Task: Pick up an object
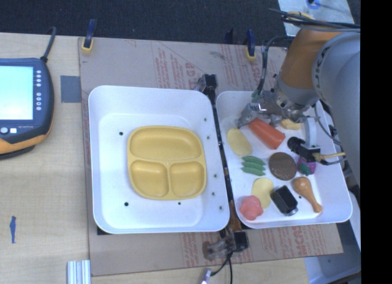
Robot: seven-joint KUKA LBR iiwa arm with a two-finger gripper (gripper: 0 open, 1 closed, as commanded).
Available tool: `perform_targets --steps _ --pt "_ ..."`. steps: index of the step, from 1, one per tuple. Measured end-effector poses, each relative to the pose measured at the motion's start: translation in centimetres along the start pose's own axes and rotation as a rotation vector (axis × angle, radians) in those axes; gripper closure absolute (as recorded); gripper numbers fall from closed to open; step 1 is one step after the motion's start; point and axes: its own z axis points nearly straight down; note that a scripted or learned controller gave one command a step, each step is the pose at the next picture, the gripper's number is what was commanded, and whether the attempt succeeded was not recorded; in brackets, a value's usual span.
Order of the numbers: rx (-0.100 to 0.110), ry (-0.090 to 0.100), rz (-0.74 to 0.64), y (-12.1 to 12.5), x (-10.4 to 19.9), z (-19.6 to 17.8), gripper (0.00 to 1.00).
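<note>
My gripper (252,115) hangs low over the back left part of the right bin (334,215), just left of the upper end of an orange-red carrot (267,133). Whether it touches the carrot cannot be seen. Close in front of it lies a pale yellow oval piece (238,142). Further forward are a green pea pod (253,165), a brown round patty (283,165), a yellow pear-like piece (263,190), a pink-red berry (250,207), a black block (284,200) and a tan drumstick (306,193).
The left bin (104,172) holds a yellow divided plate (166,161). A small purple piece (306,168) and a cream piece (293,124) lie near the arm in the right bin. A handheld control pendant (21,105) rests on the bench at far left.
</note>
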Motion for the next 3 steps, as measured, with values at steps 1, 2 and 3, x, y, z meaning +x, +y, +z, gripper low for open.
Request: perform_targets --steps 1,2,3 --pt "0.003 0.000 -0.002 0.0 -0.1 -1.0 1.00" --pt "-0.004 0.001 0.000 -1.9 9.3 -10.1 1.00" --pt "-0.003 0.001 0.001 -1.9 9.2 -10.0 0.00"
